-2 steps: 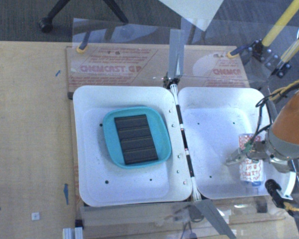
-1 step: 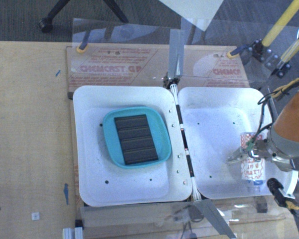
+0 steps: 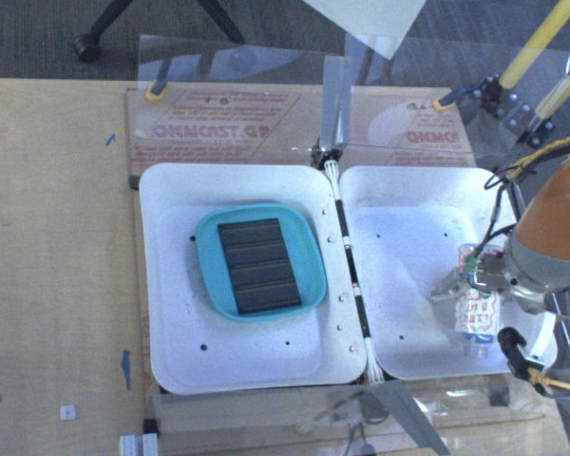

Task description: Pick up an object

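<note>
Lighting even, moderately bright, diffuse from overhead. Shadows soft and faint. White bins [image 3: 237,183] near blown out, bluish cast on their floors. Glare streaks on clear plastic sheet [image 3: 228,60] behind bins. Overall slightly soft focus, low resolution; arm [image 3: 551,226] at right blurred.

Teal tray [image 3: 209,274] in left bin [image 3: 161,198]

Left bin [image 3: 171,255]: matt white plastic. Inside it, teal tray [image 3: 214,283] glossy plastic; dark ribbed block [image 3: 257,266] matt.
</note>
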`<state>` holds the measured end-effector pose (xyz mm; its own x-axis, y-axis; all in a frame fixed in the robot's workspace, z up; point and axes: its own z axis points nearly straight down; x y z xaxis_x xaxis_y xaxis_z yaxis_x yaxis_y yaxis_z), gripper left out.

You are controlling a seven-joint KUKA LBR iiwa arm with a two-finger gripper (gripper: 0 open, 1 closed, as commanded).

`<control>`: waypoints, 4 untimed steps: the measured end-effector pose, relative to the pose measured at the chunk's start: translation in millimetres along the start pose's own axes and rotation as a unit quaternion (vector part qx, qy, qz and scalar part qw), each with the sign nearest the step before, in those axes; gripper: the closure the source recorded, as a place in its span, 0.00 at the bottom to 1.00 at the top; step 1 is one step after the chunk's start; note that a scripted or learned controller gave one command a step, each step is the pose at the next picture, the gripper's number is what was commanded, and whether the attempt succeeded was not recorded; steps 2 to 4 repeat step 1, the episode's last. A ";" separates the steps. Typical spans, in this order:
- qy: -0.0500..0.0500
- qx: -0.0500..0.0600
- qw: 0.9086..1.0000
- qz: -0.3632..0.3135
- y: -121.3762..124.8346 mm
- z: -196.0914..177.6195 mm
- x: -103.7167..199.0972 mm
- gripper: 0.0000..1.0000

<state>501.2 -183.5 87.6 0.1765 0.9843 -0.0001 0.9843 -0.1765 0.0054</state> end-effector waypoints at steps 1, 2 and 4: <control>0.000 0.004 1.000 0.023 48.2 -96.5 48.8 1.00; 0.000 0.004 1.000 0.023 48.2 -96.5 48.8 1.00; 0.000 0.004 1.000 0.023 48.2 -96.5 48.8 1.00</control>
